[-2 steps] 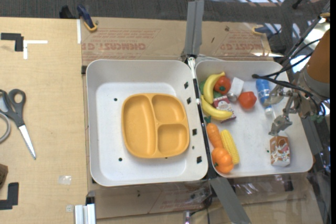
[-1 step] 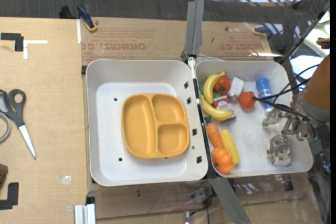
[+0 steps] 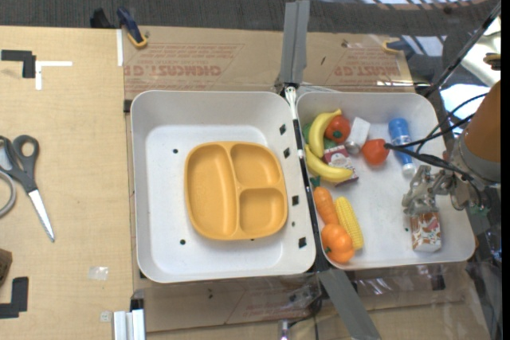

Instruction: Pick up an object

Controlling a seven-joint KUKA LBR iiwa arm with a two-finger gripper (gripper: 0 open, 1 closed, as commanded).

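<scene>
In the right bin [image 3: 374, 255], the gripper [image 3: 422, 195] hangs just above a small carton [image 3: 426, 232]; nothing is picked up yet, and I cannot tell its grip.

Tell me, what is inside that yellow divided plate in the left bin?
Nothing can be seen in the yellow plate: all three compartments show bare. It lies flat in the left bin. Whatever part of the bin floor lies beneath the plate is covered.

Tray [image 3: 236, 190] in left bin [image 3: 151, 195]
</scene>
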